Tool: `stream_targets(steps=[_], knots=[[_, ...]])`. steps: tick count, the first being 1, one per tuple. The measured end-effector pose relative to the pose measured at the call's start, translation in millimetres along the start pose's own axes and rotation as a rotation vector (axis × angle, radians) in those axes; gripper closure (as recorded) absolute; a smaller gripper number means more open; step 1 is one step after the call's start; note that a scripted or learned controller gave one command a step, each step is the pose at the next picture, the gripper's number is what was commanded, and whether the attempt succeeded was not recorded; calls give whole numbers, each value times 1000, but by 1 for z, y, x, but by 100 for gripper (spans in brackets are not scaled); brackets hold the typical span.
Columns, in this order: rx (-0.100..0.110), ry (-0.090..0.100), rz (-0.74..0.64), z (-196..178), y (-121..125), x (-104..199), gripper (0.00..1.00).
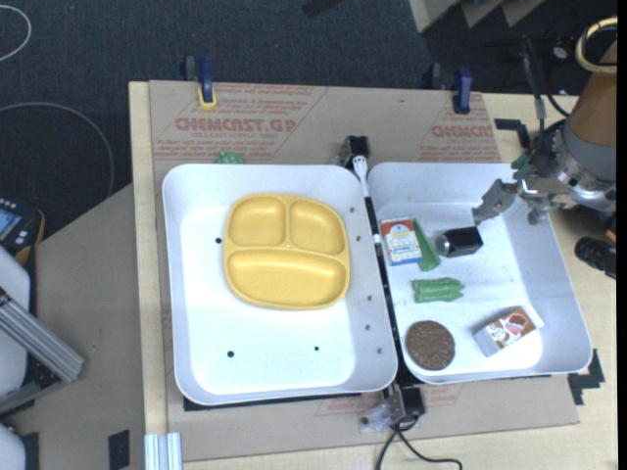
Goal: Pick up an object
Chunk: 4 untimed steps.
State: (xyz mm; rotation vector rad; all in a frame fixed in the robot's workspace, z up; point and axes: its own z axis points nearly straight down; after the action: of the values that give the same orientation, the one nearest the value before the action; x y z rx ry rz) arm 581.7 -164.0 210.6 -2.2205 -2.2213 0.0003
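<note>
1. I'm seeing the divided plate (287,251) lying in the left bin (196,360).
2. In the right bin (563,302), the carton (400,242) is sitting left, the small box (507,329) right, and the round disc (430,345) in front.

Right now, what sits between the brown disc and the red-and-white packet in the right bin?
In the camera view, a green pepper-like piece lies between the brown disc and the red-and-white packet, apart from both.

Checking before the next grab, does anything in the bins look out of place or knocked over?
Mostly tidy. The small box in the right bin lies askew near its front corner, and a green scrap sits on the bench outside the left bin.
</note>
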Motion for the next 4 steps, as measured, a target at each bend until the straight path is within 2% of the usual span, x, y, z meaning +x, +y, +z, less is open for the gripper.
stream_targets(steps=[1,2,3,4], knots=[[-3,-1,-1,-11,1,0,100],[3,2,-4,13,6,55,100],[5,2,-3,27,-34,116,100],[7,3,-5,26,-93,181,100]])
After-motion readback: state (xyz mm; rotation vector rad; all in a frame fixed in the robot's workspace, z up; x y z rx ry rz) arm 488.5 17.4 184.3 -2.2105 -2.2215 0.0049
